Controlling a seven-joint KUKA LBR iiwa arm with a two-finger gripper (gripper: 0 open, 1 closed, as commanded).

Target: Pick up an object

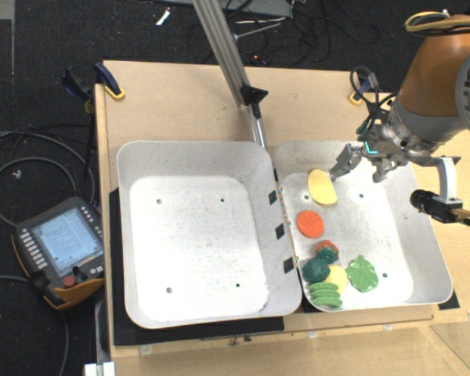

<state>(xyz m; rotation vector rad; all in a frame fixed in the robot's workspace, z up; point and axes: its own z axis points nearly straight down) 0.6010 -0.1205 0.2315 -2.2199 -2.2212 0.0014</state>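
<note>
Camera view shows the claw (363,161) spread and empty just beside the yellow oval piece (322,186) in the right bin (423,241); descending off-centre, one finger could shove it aside.

Camera view: single fixed camera, mounted above the bench (180,92), looking down at a slant. Frame takes in both white bins side by side, left bin (141,171) and right bin (407,233), along with the bench's far edge and the dark floor beyond (cables and a handheld pendant (59,249) lie at left). Moderate distance. Arm (439,77) enters from the frame's right.
</note>
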